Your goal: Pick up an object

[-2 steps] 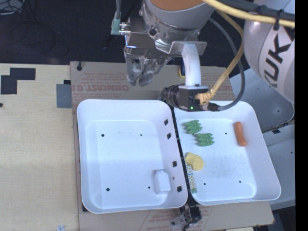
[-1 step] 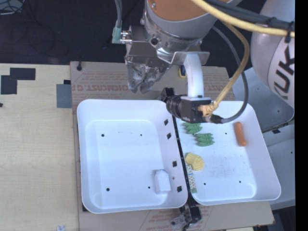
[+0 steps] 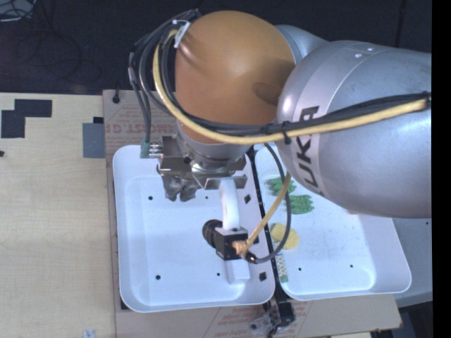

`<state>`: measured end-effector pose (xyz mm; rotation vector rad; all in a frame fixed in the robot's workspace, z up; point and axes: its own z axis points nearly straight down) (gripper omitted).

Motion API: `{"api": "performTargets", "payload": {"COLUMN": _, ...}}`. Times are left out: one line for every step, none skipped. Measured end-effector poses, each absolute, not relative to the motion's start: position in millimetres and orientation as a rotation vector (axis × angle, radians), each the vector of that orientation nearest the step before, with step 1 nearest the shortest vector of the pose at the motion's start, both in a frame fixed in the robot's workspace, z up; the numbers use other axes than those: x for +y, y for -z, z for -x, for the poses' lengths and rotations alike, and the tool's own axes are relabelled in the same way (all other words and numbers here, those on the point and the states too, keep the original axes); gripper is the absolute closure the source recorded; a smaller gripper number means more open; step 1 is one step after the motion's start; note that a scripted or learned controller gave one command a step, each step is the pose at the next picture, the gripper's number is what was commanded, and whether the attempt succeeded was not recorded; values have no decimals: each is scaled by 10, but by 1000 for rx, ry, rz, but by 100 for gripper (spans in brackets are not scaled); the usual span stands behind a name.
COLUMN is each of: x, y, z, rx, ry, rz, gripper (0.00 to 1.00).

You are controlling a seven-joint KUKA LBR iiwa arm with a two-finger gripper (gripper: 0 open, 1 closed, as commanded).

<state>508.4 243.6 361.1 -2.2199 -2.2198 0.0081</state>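
We're hanging the hand over the left bin, open or closed we can't tell, so we're thinking line up squarely over the green item in the right bin first.

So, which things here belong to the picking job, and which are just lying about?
For the job:
- the gripper, above the left bin
- the green thing and the yellow thing in the right bin; either could be picked

Just lying about:
- the cardboard sheet under the bins
- the grey patch and black shapes on the wooden bench
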Motion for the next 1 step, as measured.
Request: {"api": "performTargets", "payload": {"x": 2207, "y": -3647, "z": -5649, "rx": -2222, "ry": -3, "rz": 2221, "gripper": 100}}
